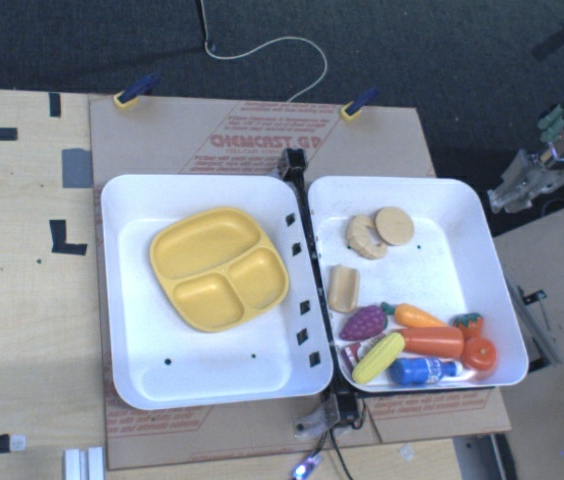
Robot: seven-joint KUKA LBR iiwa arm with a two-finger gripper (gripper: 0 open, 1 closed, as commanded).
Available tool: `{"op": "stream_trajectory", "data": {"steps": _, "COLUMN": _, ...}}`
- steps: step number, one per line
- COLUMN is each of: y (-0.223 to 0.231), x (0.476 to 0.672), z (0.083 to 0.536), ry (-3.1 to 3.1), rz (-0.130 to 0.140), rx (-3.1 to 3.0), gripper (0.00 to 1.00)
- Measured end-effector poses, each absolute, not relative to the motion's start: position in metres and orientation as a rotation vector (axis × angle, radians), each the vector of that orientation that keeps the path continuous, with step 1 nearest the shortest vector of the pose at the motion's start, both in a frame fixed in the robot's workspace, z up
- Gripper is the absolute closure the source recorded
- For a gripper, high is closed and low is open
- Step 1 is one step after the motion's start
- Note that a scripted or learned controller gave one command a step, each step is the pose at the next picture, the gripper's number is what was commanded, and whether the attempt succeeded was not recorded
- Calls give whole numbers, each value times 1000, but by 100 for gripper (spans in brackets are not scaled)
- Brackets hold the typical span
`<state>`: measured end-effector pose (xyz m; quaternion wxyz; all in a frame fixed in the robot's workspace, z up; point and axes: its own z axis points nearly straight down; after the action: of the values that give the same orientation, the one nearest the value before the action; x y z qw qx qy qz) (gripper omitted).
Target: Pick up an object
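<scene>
Hovering right of the right bin, the tool's opening cannot be told.

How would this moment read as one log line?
hand: outside bins, right | yellow tray: left bin | toy food: right bin | nothing picked

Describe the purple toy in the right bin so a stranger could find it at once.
Look in the right white bin, at the crowded food pile along its near edge. At the pile's left end, above the yellow corn and left of the orange carrot, lies the bunch of grapes, the one purple, bumpy piece.
</scene>
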<state>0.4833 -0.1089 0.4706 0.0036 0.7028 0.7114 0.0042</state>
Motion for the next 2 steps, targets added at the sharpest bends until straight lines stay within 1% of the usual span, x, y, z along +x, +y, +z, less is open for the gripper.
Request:
{"op": "stream_trajectory", "data": {"steps": 1, "y": -155, "x": 484, "z": 433, "ry": 2220, "rz": -6, "rx": 2226, "gripper": 100}}
{"op": "stream_trajectory", "data": {"steps": 2, "y": -192, "x": 483, "z": 404, "ry": 2220, "rz": -6, "rx": 2226, "gripper": 100}}
